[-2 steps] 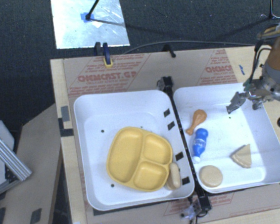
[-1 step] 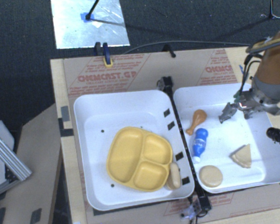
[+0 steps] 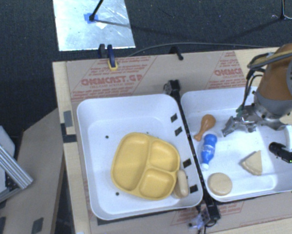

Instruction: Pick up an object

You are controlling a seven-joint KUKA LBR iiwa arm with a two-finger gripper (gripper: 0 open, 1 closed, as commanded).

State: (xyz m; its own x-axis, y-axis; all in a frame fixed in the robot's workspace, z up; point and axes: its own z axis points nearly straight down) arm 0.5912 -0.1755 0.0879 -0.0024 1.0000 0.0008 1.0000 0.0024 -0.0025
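Nearest us in the right bin (image 3: pixel 283 185) we have the cookie (image 3: pixel 219 183), flat and round against the front wall. It looks light and stiff, but it lies low, so we'd have to pinch it across its rim. Just right of it sits the wedge (image 3: pixel 252 163), probably rigid too; its sloped faces could slip, so we'd take it across the flat sides.

Moving back, the bottle (image 3: pixel 208 151) lies on its side near the divider. We judge it light, smooth and prone to roll, so grip across its middle. Beyond it lies the drumstick (image 3: pixel 204 126), best taken at the narrow shaft.

The gripper (image 3: pixel 231 126) hovers just right of the drumstick, fingers apart, nothing between them.

Over in the left bin (image 3: pixel 97 145) rest the tray (image 3: pixel 145 165) and a roll (image 3: pixel 181 183).
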